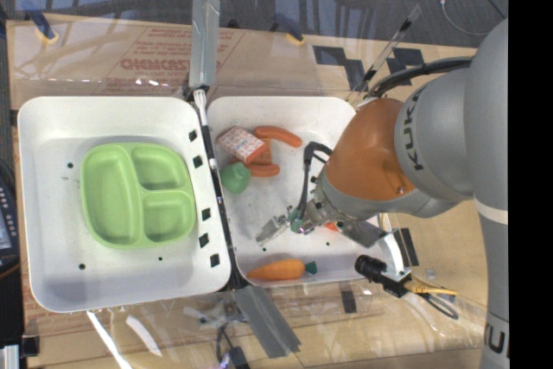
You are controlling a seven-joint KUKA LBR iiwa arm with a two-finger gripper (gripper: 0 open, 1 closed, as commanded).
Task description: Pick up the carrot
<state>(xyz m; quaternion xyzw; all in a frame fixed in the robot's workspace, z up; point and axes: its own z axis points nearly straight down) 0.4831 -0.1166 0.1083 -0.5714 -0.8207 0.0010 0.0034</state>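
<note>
So the carrot (276,270) is lying in the right bin (285,112), way down at the 6 o'clock edge, basically snug against the near wall, with its green stub end at roughly 3 o'clock and the orange body tapering off toward 9 o'clock, so the long axis runs pretty much 3-to-9, parallel to that wall with maybe a hair of tilt. The gripper (278,225) hangs just above it, toward 12 o'clock from the carrot, apart from it, and honestly I can't tell whether it's spread or pinched; the metal bits down there are a jumble from this angle. Nothing visible in it, so I wouldn't call anything grabbed. My guess at what goes sideways from here: the carrot's so close to the wall that one finger has no room to drop in behind it, so it could land on the rim or on top of the carrot and just roll it or shove it along the wall. Closing along the long axis instead of across it would also let it squirt out, since it's tapered and smooth. Up at 11 o'clock in the same bin there's a green ball-ish thing (235,177), a boxy red-and-white item (241,144) and a couple of sausage-looking pieces (278,136), well apart from the carrot, so less of a worry. The green divided plate (138,194) sits in the left bin (52,186).
</note>
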